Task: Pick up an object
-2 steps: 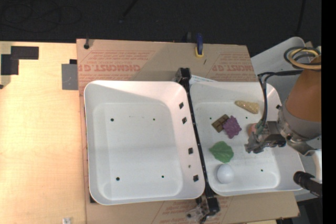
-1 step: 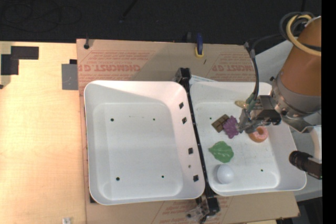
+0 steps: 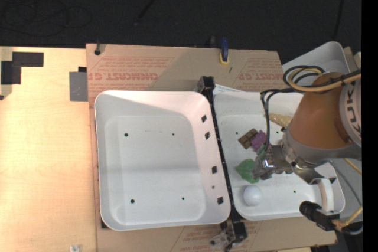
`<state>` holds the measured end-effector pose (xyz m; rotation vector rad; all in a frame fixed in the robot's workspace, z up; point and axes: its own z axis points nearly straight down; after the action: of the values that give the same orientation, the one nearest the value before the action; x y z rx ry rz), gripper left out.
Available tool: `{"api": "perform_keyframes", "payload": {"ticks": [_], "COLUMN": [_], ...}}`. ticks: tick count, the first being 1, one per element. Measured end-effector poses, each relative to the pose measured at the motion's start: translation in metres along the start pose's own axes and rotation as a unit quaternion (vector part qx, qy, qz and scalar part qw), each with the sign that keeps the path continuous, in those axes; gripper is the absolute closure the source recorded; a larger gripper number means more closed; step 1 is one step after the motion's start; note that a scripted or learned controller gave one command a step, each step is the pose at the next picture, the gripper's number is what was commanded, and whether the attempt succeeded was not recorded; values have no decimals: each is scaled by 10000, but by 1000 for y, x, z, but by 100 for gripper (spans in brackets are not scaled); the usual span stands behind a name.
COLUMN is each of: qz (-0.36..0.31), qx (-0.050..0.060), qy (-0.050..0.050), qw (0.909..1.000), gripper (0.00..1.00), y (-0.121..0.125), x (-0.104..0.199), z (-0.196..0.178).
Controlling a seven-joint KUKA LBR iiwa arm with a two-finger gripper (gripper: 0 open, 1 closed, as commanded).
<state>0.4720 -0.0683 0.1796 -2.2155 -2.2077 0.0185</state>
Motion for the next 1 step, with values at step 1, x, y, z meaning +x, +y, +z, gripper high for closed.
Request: {"api": "perform_keyframes", "payload": {"ticks": [1], "qz": [-3], "qx": [-58], "qy": [-1], "qw": [10000], "gripper": [100], "y": [3], "x": [0], "z": [-17]}}
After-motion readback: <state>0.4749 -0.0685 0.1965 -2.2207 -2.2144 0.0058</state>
